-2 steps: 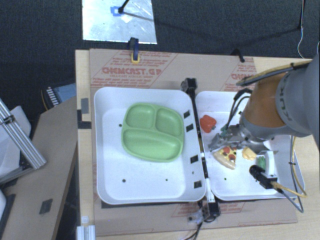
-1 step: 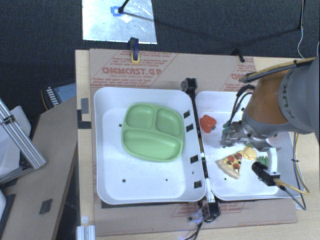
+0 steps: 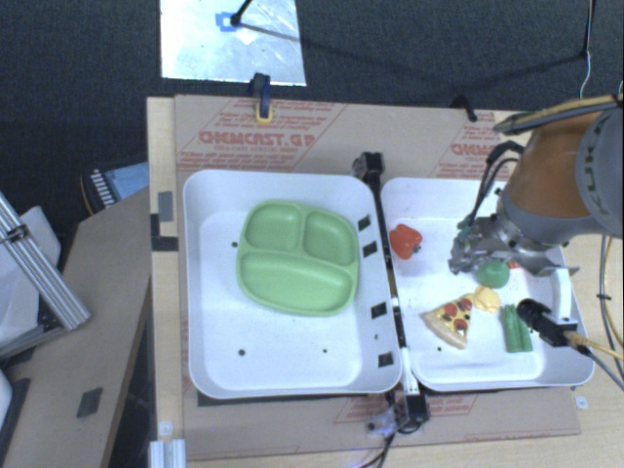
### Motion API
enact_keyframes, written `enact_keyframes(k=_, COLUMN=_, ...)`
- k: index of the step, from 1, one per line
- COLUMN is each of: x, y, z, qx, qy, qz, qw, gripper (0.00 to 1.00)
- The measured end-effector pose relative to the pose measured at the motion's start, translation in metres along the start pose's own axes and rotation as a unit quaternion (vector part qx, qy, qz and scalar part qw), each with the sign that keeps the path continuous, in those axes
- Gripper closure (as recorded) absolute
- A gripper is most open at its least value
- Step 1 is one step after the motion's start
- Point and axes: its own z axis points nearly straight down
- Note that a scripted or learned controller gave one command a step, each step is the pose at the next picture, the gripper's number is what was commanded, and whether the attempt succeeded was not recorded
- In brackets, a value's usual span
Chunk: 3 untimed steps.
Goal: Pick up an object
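The grey arm (image 3: 556,174) is reaching in from the right and hanging its gripper (image 3: 469,256) over the middle of the right bin (image 3: 429,198), a little toward that bin's right edge. From this angle it cannot be told whether the gripper is parted or closed, and nothing is showing in its grasp.

The things to pick are all lying in the right bin. A round green toy (image 3: 493,275) is sitting just beside the gripper on its near side, partly hidden by the wrist. A small yellow toy piece (image 3: 486,299) is touching the green one from below. A toy pizza slice (image 3: 448,321) is lying next to the yellow piece, toward the near edge of the bin, with its tip pointing at the near edge. A long green toy vegetable (image 3: 515,332) is lying near the near right corner. A red toy pepper (image 3: 406,241) is resting by the bin's left edge, apart from the rest.

In the left bin (image 3: 210,359), a green divided plate (image 3: 297,257) is lying flat around the middle.
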Motion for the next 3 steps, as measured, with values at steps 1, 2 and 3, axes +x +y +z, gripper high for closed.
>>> enact_keyframes(k=1, x=0.000, y=0.002, z=-0.048, qx=0.000, qy=0.000, qz=-0.002, qw=1.0000, gripper=1.00)
enact_keyframes(k=2, x=0.048, y=0.010, z=-0.051, qx=0.002, qy=0.001, qz=-0.005, qw=1.0000, gripper=1.00)
enact_keyframes(k=3, x=0.092, y=0.022, z=-0.058, qx=0.002, qy=0.002, qz=-0.005, qw=1.0000, gripper=1.00)
